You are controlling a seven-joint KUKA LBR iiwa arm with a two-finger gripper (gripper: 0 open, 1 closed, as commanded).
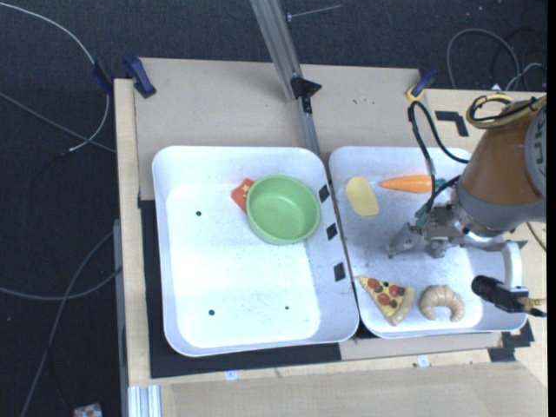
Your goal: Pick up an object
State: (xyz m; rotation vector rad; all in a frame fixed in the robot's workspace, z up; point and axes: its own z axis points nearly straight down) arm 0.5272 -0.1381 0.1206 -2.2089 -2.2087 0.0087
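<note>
Claw: low over the right white bin, centre; whether it is spread or closed, cannot tell. Nearest candidates: yellow oval piece far-left, pizza slice toy near. Advice: centre squarely over one item before descending.

Two bins side by side. Left bin: bowl at far right, small item tucked at its left edge. Right bin: carrot far, pale oval piece left of it; pizza slice near left, croissant right of it. Gripper mid-bin, between the two rows.
</note>
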